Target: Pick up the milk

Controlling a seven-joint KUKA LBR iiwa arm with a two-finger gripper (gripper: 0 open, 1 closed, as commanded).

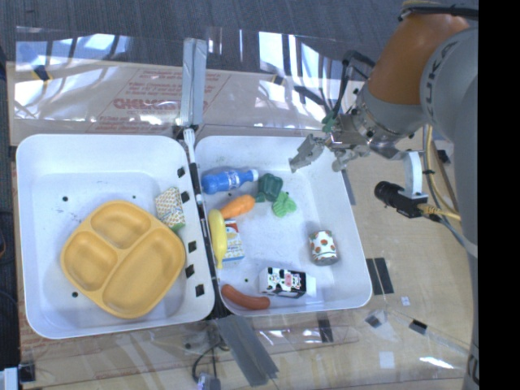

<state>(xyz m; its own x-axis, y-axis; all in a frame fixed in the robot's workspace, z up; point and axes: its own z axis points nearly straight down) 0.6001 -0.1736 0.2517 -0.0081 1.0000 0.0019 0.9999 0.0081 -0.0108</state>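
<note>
The milk (285, 283), a small cow-patterned carton, lies on its side near the front of the right bin (351, 218), between a sausage (244, 299) and a spotted can (323, 247). The hand (318, 156) hovers over the bin's far right corner, fingers spread wide and holding nothing, well apart from the milk.

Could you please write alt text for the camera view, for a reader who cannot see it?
The gripper hovers open over the right bin's far edge, holding nothing. The cow-print milk carton lies near the front beside a sausage; the left bin holds a yellow divided plate.
</note>
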